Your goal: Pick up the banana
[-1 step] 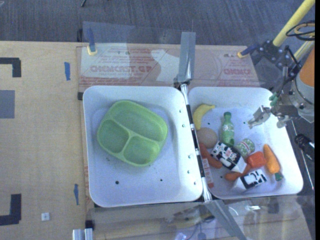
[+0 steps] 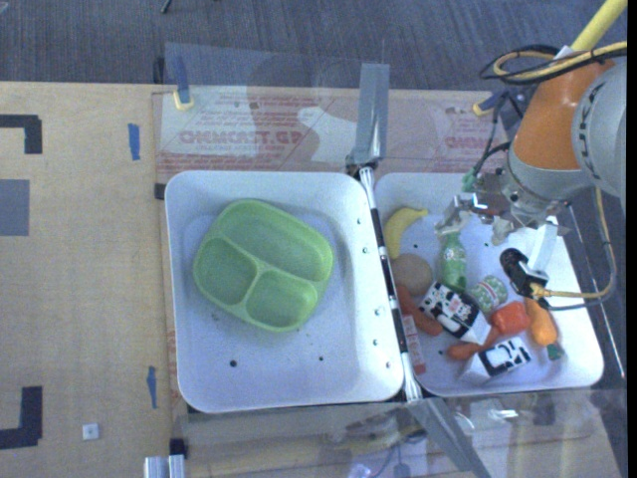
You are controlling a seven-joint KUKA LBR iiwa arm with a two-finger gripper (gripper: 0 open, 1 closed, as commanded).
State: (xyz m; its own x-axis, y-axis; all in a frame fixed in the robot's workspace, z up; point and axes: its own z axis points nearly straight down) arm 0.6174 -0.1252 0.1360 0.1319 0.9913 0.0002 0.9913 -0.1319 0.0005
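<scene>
The yellow banana (image 2: 401, 225) lies in the right bin (image 2: 582, 366), at its upper left corner close to the divider between the bins. My gripper (image 2: 478, 219) hangs over the upper middle of that bin, a little to the right of the banana and apart from it. It is open, with nothing between its fingers. A green bottle (image 2: 454, 263) lies just below the gripper.
The right bin also holds a brown round fruit (image 2: 412, 272), a black-and-white carton (image 2: 450, 306), orange carrots (image 2: 510, 319), a round green-and-red item (image 2: 490, 292) and another small carton (image 2: 505, 357). The left bin (image 2: 199, 366) holds a green divided plate (image 2: 263, 265).
</scene>
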